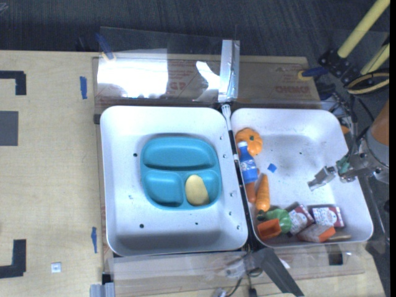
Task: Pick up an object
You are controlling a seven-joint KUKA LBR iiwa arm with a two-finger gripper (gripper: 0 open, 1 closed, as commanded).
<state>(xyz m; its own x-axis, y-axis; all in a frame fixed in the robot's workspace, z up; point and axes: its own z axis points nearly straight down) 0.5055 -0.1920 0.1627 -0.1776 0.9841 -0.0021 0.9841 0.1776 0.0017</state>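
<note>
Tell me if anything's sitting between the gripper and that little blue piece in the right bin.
Nothing visible does. The gripper hangs right of the small blue piece, with bare white bin floor between them.

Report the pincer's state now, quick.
Pincer: over the right bin, nothing seen between its tips; open or shut cannot be told.

One fixed camera looks down from above at a slant, far enough back to take in the pale wooden desk and both shallow white plastic bins, left and right, side by side; the grey arm enters from the frame's right edge
</note>
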